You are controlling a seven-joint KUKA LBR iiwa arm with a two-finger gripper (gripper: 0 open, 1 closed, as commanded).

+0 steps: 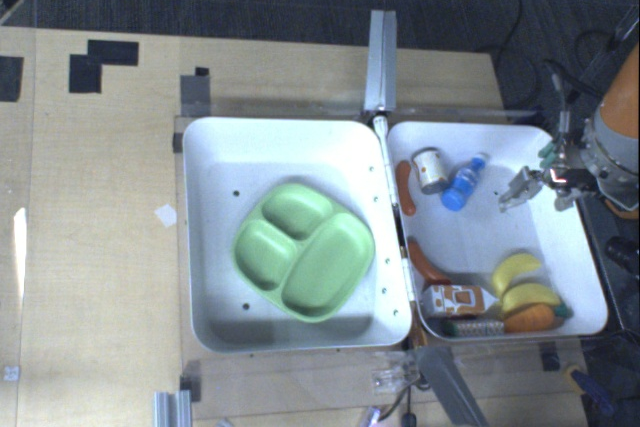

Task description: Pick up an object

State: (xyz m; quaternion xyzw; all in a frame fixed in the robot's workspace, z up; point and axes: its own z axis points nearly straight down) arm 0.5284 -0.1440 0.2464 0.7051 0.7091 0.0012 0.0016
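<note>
Blue bottle (461,185) lies loose just left of the gripper (540,185), whose jaws stand apart, empty, presumably lining up a grab.

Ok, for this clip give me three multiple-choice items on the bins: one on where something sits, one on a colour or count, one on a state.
1. Where is the green divided plate?
A. in the left bin
B. in the right bin
C. on the bench outside the bins

2. How many bananas lie in the right bin?
A. one
B. two
C. four

3. How does the small blue bottle rest?
A. standing upright
B. lying on its side
C. lifted clear of the bin

Answers:
1. A, the plate sits alone on the left bin's floor.
2. B, two yellow bananas lie stacked near the bin's front right corner, beside an orange fruit.
3. B, the bottle lies flat on the bin floor next to a metal can, apart from the gripper.
</note>
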